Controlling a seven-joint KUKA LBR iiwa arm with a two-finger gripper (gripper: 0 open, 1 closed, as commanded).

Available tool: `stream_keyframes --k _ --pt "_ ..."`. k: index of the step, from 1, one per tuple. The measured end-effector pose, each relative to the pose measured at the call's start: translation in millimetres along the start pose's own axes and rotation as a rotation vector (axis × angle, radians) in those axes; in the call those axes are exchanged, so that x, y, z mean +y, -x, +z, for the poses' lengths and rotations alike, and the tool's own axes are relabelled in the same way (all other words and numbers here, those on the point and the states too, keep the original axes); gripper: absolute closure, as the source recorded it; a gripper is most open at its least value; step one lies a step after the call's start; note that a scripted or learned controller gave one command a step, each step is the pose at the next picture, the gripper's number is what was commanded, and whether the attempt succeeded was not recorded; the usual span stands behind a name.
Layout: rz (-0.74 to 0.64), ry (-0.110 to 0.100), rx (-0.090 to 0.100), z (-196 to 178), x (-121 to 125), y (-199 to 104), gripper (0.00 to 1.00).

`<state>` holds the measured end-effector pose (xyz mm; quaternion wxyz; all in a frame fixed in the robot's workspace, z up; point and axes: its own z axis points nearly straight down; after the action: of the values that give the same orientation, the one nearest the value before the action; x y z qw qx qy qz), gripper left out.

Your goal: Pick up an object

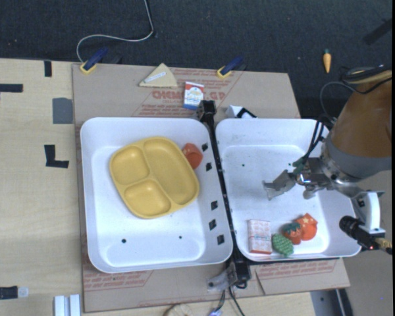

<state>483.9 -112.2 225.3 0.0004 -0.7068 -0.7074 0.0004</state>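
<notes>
In the right bin [250, 143], my gripper [276, 185] hangs over the middle of the floor, its grey fingers pointing left; nothing shows between them. Near the bin's front edge lie a small white-and-red packet [259, 235], a green toy [282, 243] and an orange-red toy [304, 227], all below and to the right of the gripper. In the left bin [99, 242] lies a yellow three-compartment plate [155, 176], with a small orange-red object [193, 155] at its right rim.
A black divider [214, 176] runs between the two bins. Behind the bins, on the cardboard, sit a small red-and-white carton [193, 95] and a tan triangular wedge [160, 76]. The arm's bulky body [362, 137] covers the right bin's right side.
</notes>
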Motion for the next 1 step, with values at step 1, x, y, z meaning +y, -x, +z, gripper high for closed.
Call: stream_keyframes --k 1 --pt "-0.001 -0.001 0.001 35.8 56.5 -38.8 0.00"
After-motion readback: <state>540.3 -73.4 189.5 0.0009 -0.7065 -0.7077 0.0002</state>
